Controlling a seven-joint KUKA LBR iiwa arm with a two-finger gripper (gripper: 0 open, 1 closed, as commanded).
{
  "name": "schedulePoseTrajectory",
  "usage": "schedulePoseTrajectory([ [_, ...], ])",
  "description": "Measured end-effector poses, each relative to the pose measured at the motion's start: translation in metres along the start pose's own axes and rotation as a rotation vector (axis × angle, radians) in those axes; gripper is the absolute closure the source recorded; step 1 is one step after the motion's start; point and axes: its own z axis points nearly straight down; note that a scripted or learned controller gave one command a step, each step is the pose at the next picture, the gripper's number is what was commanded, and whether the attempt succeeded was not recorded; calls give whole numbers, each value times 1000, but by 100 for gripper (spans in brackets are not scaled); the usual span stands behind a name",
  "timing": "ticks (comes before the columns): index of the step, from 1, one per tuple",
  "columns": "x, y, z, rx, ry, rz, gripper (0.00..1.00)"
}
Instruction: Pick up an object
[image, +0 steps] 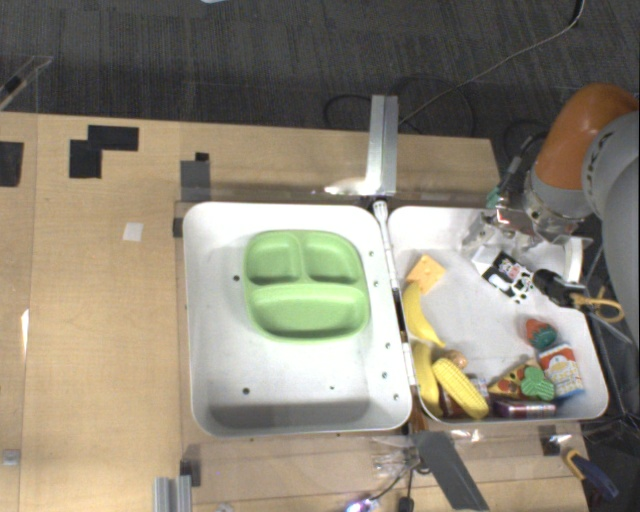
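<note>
Cheese wedge (426, 272) left of gripper (505, 262)

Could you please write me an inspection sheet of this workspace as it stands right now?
Surface: wooden bench bearing two white bins, left bin and right bin.
Job's things: in the right bin, a cheese wedge, a banana, a corn cob and small toys at the near right corner.
Clutter: green divided plate lying in the left bin.
Grippers: gripper over the far right part of the right bin; finger state unclear, nothing seen held.
Cables: dark cable on the floor beyond the bench.
Surroundings: dark carpet; metal post behind the bins.
</note>
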Motion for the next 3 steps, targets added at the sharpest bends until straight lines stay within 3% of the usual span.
schedulePoseTrajectory([
  [1, -8, -45, 5, -10, -3, -150, 0],
  [2, -7, -43, -6, -16, -3, -149, 100],
  [3, 34, -11, -87, -1, 0, -171, 100],
])
